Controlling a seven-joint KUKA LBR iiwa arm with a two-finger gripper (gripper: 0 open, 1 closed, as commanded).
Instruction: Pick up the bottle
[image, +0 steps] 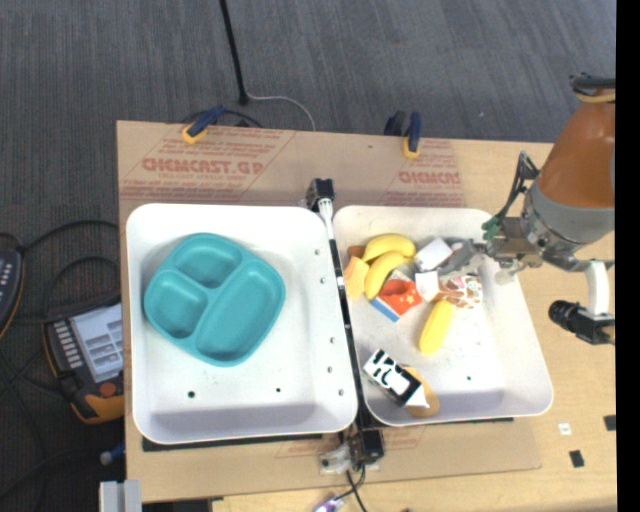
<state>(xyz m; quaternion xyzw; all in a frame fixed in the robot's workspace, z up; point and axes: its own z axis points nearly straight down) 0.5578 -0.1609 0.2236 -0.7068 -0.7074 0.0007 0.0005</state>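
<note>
Toward the middle of the right-hand shallow white bin (536, 372), the small yellow plastic bottle (437, 326), or what I'm taking for it, is lying on its side, tilted. A red box (398, 298) is sitting just beside it and a pair of yellow bananas (384, 262) a little farther off. The grey arm's claw (478, 252) is hanging over the bin's far right part, above and right of the bottle and clearly apart from it. I can't tell how wide it's gaping, and it's gripping nothing I can see. It should be coming across and down, straddling the bottle's narrow width and steering clear of that red box.
</note>
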